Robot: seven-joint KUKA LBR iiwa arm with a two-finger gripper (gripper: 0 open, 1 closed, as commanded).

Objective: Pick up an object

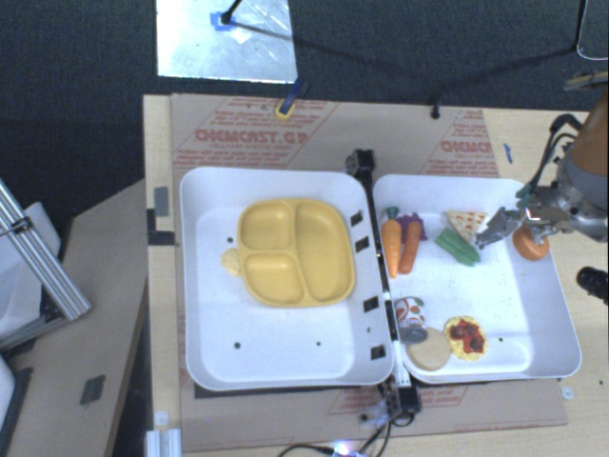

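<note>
Right bin (547, 355), far-right corner: the gripper (496, 228) hangs with fingers spread, holding nothing, between a green pepper (459, 247) and an orange fruit (531, 245). The pepper looks like light, stiff, smooth plastic; grasp across its narrow middle.

i see a yellow divided plate (288, 253) lying in the left white bin (205, 350). a shiny metal sheet (225, 27) rests on the dark floor beyond the cardboard-covered bench (257, 133).
</note>
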